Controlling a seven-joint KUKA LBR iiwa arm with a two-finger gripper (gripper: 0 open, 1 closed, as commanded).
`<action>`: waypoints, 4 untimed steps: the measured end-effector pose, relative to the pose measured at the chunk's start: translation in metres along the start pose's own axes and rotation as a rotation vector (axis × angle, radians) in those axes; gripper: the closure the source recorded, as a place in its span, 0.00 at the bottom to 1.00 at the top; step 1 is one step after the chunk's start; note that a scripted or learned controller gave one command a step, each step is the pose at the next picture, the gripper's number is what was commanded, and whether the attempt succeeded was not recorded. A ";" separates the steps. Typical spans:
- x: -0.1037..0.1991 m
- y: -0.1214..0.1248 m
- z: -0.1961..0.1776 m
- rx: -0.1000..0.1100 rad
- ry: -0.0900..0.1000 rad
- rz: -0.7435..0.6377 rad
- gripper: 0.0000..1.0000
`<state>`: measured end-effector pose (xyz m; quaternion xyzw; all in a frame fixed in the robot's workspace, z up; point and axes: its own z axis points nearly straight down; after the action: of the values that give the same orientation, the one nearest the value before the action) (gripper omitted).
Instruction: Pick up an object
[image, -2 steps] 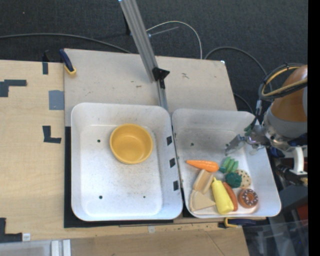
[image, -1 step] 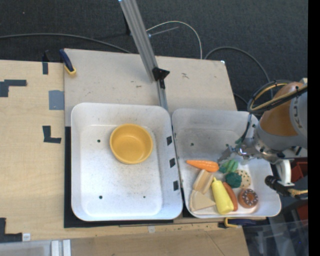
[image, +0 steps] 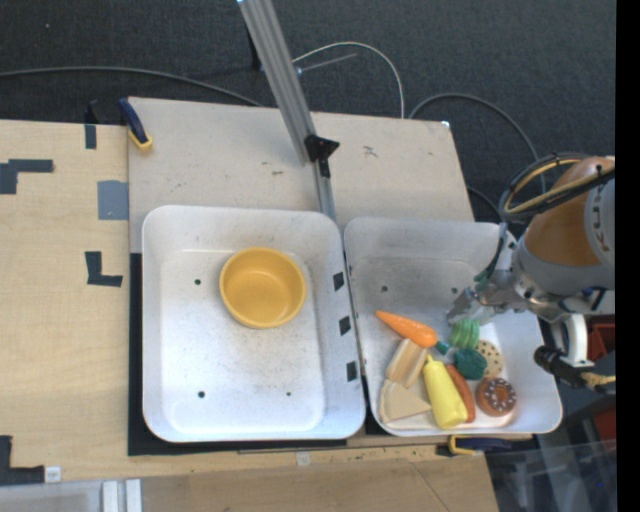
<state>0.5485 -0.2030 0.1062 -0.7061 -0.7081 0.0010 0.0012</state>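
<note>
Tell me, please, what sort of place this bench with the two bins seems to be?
Probably a robotics lab set up for grasping trials. Two shallow white bins sit side by side on a taped bench, the right one holding toy food such as a carrot and a donut, while a grey arm's gripper reaches in; cables trail behind.

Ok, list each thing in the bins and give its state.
yellow bowl: upright, alone in the left bin.
carrot: lying flat, right bin.
yellow bottle: lying on its side among the toys.
donut: flat, near the corner.
hand: low over the right bin, just above the toys.
</note>
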 end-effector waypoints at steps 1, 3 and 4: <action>0.007 0.003 -0.060 -0.007 -0.002 0.000 1.00; 0.055 0.018 -0.111 -0.003 0.001 -0.003 1.00; 0.107 0.023 -0.123 -0.003 0.002 -0.005 1.00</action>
<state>0.5717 -0.0959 0.2293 -0.7045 -0.7097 -0.0007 0.0007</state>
